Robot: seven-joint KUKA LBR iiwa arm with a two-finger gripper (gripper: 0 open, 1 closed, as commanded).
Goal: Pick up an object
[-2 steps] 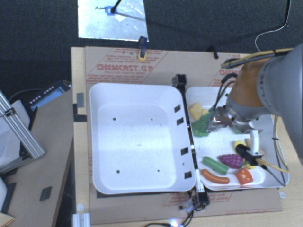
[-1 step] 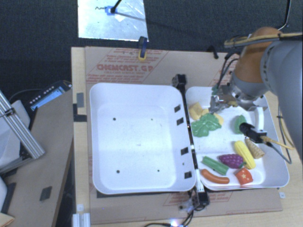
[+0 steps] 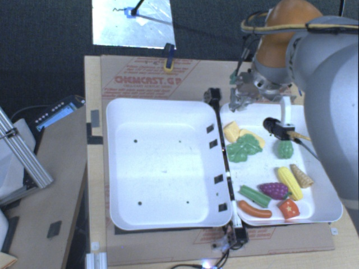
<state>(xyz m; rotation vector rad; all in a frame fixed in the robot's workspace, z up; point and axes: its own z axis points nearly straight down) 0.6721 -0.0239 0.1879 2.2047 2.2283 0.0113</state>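
The right bin [image 3: 332, 207] holds several toy foods. A yellow wedge [image 3: 231, 131] and a green leafy piece [image 3: 244, 148] lie near its far left. A green pepper [image 3: 285, 149] sits further right. Toward the front lie a corn cob [image 3: 290, 182], a tan cone [image 3: 303, 176], purple grapes [image 3: 274, 190], a green cucumber [image 3: 253, 195], an orange sausage [image 3: 254, 209] and a red-orange piece [image 3: 288, 208]. My gripper [image 3: 239, 101] hangs over the bin's far left corner, just beyond the yellow wedge, with nothing seen in it.
The left bin [image 3: 162, 101] lies beside the right one, with black clips [image 3: 213, 129] along the shared edge. A black fitting [image 3: 275, 127] on a cable hangs from the arm over the right bin. The grey arm [image 3: 325, 66] covers the far right.
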